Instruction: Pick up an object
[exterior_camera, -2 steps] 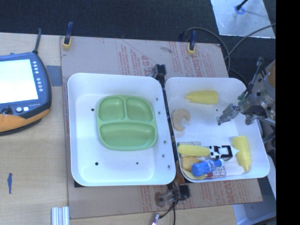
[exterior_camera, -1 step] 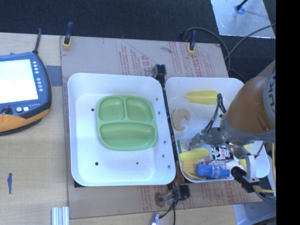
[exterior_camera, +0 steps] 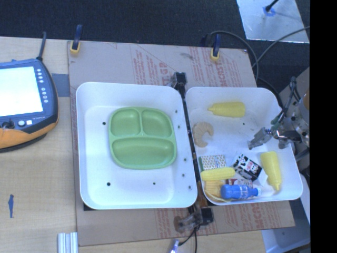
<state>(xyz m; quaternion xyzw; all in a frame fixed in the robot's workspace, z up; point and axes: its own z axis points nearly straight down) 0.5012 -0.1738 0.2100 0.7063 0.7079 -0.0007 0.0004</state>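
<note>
We list, left to right: tablet controller (exterior_camera: 23, 101) on the worktop (exterior_camera: 37, 194); left bin (exterior_camera: 89, 141) with a green divided plate (exterior_camera: 142, 137); right bin (exterior_camera: 237, 136) holding a tan biscuit (exterior_camera: 202, 133) at 9 o'clock, a yellow piece (exterior_camera: 227, 109) at 12, corn (exterior_camera: 217, 174) and a blue bottle (exterior_camera: 239, 192) at 6. The gripper (exterior_camera: 261, 139) sits at 3; we cannot tell its opening.

Bins (exterior_camera: 89, 141) glossy white plastic. Green divided plate (exterior_camera: 142, 137) matt plastic. Under them brown cardboard sheet (exterior_camera: 158, 62), matt, printed; table (exterior_camera: 31, 194) pale wood. Blue bottle (exterior_camera: 238, 192) shiny plastic. Pincer (exterior_camera: 261, 139) bare grey metal.
</note>
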